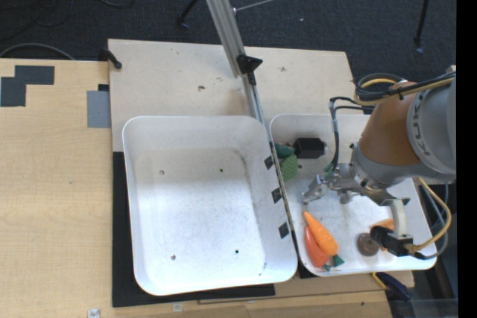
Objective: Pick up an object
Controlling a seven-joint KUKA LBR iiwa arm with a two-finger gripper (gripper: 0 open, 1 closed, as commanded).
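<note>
**Operator:** Nearest the camera I see the front rim of the left bin (216, 287), well to the left of the gripper (313, 191). Beside it, the right bin (339, 269) holds all the loose items.

**Supervisor:** Report gripper status.

**Operator:** My gripper sits low inside the right bin, its metal fingers (309, 194) pointing left toward the divider between the bins. I see nothing between the fingers. Whether they are spread or closed, I cannot tell; they are too small in this view.

**Supervisor:** Locate candidate objects.

**Operator:** I see a carrot (320, 233) lying just below the gripper, toward the camera, apart from the fingertips. A red piece (314, 249) lies touching the carrot's left side. A green object (287, 162) rests up and to the left of the gripper, against the divider. A black object (308, 147) lies just above the gripper, beside the green one. A round brown object (367, 243) lies down and to the right, near the bin's front rim.

**Supervisor:** Arm position?

**Operator:** My arm (406, 134) enters from the right, orange band above the wrist, over the right bin's far side.
</note>
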